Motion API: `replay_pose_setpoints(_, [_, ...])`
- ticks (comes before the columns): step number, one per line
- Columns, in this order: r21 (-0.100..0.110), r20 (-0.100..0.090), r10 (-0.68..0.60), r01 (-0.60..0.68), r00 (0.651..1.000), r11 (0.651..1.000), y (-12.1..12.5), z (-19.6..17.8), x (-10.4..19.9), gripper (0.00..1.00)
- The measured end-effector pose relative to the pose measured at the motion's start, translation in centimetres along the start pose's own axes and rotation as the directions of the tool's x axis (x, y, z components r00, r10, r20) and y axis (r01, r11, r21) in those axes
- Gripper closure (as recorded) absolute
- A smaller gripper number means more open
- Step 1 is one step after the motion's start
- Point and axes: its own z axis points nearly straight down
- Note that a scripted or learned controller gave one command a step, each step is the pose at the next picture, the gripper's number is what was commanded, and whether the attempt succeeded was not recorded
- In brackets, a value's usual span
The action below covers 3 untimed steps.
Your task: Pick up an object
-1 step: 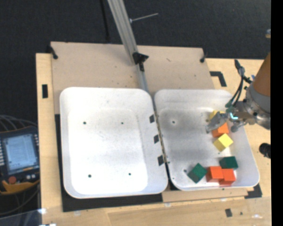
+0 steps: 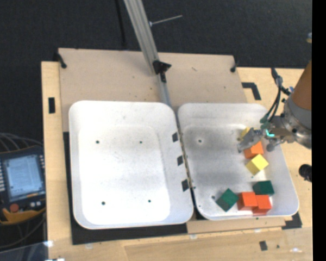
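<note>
My gripper reaches in from the right over the right bin, near its right side. Just below and right of its tip lies an orange block, touching or partly covered by the gripper. A yellow block sits right under the orange one. Along the bin's front edge lie a green block, two orange blocks and a darker green block. A small yellow patch shows by the gripper's top; I cannot tell what it is.
The left bin lies beside the right one, a hinge strip between them. A slanted metal rail rises from behind the bins. A handheld control pendant rests off the bench at the left.
</note>
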Motion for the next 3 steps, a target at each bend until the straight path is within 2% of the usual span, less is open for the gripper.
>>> replay_pose_setpoints(1, [0.005,0.001,0.002,-0.002,1.000,1.000,0.2,4.2,-0.3,0.00])
replay_pose_setpoints(3, [0.006,0.000,0.002,-0.002,1.000,1.000,-1.3,13.8,0.7,0.00])
